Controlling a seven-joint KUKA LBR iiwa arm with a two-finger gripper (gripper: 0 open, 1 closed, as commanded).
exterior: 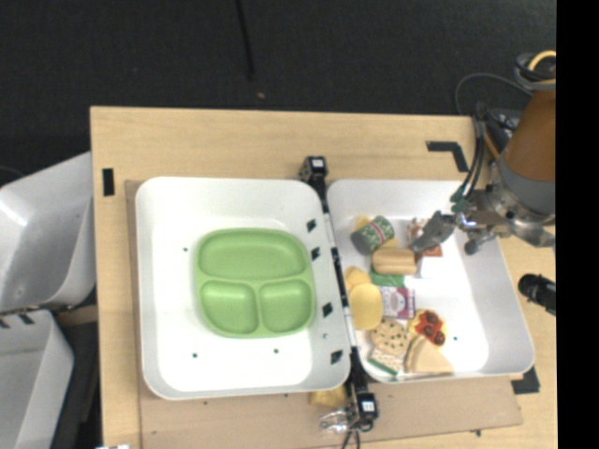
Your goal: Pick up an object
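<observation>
Two white bins sit side by side on your bench (281,138), and the split looks deliberate: the left bin (168,344) in the middle of the frame holds a green divided plate (255,282), while the right bin (487,335) carries the loose pieces you can pick from. Those pieces crowd the right bin's left half, against the divider, leaving its right side bare for the arm (533,148) to come in from the frame's right edge. The gripper (432,232) hangs low over the upper middle of that bin, just right of a green can (374,233) and a tan bread roll (393,261). I cannot tell how the tool is set, and nothing shows clamped in it. Lower down lie a yellow piece (365,303), a small packet (399,301), crackers (387,340) and a red cluster (430,325). My judgement: the roll or can is the likeliest target.
</observation>
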